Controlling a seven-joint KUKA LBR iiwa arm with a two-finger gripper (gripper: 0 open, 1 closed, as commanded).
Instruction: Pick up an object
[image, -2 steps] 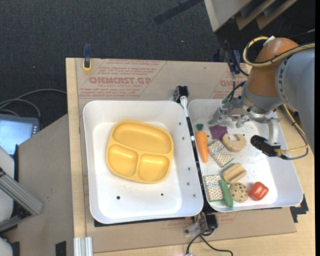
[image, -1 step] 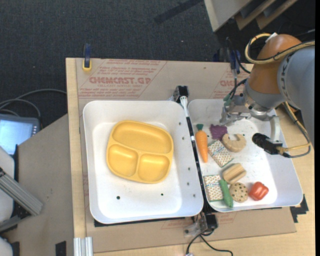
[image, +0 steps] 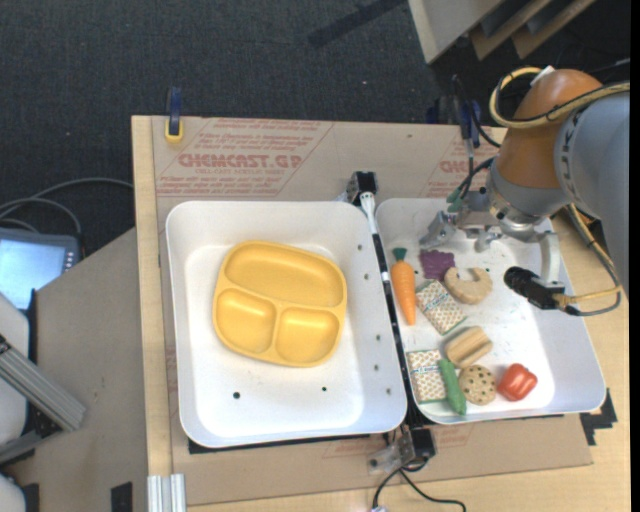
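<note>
The grey arm's claw hangs over the right white bin, above a purple toy piece. Its grip state I cannot tell (view too cluttered). A yellow divided plastic tray lies in the left white bin.

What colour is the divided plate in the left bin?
Yellow all over; the divided plate shows plainly in the camera view.

yellow divided plate, left bin

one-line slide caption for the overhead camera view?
KUKA arm's gripper hovers over toy food in the right bin; yellow divided plate sits in the left bin.
</note>
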